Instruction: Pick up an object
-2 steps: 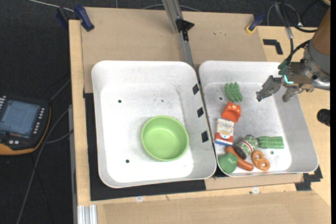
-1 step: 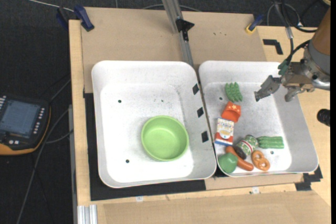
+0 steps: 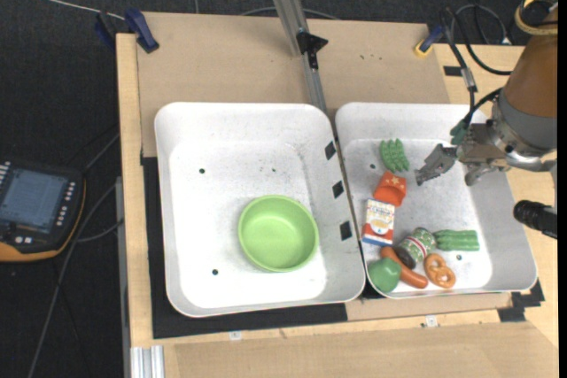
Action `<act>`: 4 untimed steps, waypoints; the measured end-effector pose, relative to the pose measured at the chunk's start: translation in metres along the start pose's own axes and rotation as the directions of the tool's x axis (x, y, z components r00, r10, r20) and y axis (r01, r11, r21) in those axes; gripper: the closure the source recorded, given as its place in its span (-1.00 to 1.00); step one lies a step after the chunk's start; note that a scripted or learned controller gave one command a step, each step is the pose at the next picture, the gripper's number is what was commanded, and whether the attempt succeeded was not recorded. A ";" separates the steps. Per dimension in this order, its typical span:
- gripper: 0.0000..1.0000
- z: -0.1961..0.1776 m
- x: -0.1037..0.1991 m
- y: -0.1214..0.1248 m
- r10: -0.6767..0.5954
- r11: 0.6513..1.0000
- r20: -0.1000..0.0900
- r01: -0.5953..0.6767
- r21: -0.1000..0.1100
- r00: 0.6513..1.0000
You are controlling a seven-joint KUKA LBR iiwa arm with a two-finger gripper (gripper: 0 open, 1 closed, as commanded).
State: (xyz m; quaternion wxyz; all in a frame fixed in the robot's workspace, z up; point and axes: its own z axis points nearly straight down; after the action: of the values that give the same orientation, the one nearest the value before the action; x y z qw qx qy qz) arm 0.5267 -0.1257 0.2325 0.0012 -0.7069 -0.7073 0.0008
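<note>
Poised with end effector (image 3: 454, 165) spread open and holding nothing above the right bin (image 3: 496, 217), toys clustered toward six o'clock, ready to descend.

Both bins (image 3: 177, 190) are white with tiny dark speckles. A lime-green bowl (image 3: 278, 232) is seen lower centre; a red, white and blue carton (image 3: 381, 212) and an orange pretzel (image 3: 440, 271) lower right.
</note>
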 end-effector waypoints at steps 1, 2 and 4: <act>-1.00 0.042 0.002 -0.001 0.000 1.000 0.000 0.000 0.000 1.000; -1.00 0.102 -0.004 -0.005 0.001 1.000 0.000 -0.001 0.002 1.000; 1.00 0.026 -0.007 -0.002 0.000 1.000 0.002 0.000 -0.009 1.000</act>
State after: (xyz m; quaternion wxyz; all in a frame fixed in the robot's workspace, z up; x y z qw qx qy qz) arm 0.5248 -0.1328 0.2062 -0.0026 -0.7070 -0.7072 -0.0019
